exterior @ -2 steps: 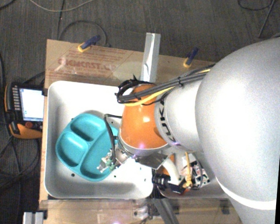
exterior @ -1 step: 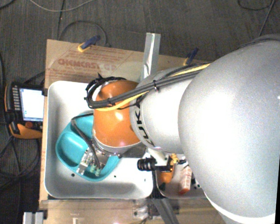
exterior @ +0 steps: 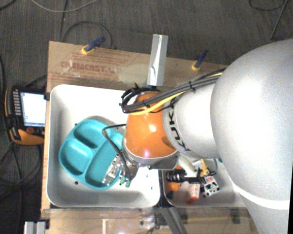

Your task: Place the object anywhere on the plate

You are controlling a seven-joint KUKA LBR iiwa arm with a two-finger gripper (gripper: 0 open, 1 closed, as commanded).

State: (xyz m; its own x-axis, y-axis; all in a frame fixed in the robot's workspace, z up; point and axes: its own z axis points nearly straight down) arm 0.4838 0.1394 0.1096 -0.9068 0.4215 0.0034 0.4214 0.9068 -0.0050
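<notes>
Nearest the lens, the grey arm (exterior: 248, 123) bulks across the right half of the view, its rounded casing hiding much of the bench, and it narrows leftward into the orange band (exterior: 146, 126) above the wrist, where a loop of black cable (exterior: 133, 98) curls over the top. Below that band the gripper (exterior: 120, 174) hangs over the lower right edge of the teal plate (exterior: 84, 157), a divided dish with several hollows that lies tilted in the left white bin (exterior: 60, 111). Something pale and glinting sits by the fingertips against the plate's rim, but it is too blurred to name, and whether the jaws are spread or pressed together cannot be told from this angle; nothing can be seen for certain between them. In the right white bin (exterior: 226, 200), mostly covered by the arm, a small heap of objects (exterior: 194, 182) shows: a black piece, a red-orange one, a white die-like block with dots and a bit of yellow, all crowded close together near the wall shared with the left bin. Which of these is the thing to be moved cannot be told. Both bins rest on a brown board (exterior: 90, 65) with two clamps at its far edge, and a handheld pendant (exterior: 27, 113) with a lit screen lies on the floor just left of the bench
</notes>
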